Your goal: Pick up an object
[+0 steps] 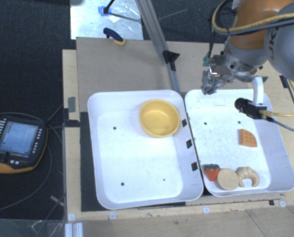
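Observation:
My gripper (209, 87) hangs over the far left corner of the right bin (280, 154), with nothing seen between its fingers. In that bin an orange waffle-like piece (247, 138) lies near the right side. At the bin's near edge sit a red and green strawberry-like toy (211, 172), a round tan cookie (227, 178) and a croissant (248, 176), close together. A yellow bowl (159, 117) rests upright at the far right of the left bin (112, 162).
A metal pole (157, 33) slants across the bench behind the bins. A black cable connector (248, 107) hangs over the right bin's far part. A teach pendant (14, 142) lies on the floor at left.

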Robot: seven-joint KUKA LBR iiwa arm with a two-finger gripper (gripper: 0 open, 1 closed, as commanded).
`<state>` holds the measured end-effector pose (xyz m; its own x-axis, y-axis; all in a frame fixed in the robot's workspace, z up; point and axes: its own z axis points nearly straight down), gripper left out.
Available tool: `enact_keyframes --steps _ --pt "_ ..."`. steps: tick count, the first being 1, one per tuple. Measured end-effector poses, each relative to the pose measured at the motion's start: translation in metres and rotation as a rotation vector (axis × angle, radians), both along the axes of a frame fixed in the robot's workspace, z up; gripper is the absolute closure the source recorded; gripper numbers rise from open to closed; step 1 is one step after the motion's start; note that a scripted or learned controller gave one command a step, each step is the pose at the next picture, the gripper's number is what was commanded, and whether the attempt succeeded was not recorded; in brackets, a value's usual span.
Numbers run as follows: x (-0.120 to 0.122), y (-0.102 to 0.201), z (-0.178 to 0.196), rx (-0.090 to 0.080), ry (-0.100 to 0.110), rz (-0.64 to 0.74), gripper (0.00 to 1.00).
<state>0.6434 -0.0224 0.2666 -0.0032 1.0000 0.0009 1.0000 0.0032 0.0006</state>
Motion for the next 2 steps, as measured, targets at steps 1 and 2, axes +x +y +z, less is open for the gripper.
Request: enact_keyframes --steps 1,2 --pt "0.0 0.05 -0.003 0.0 0.0 0.001 1.0" --pt "-0.002 0.102 -0.029 0.0 0.002 0.001 1.0"
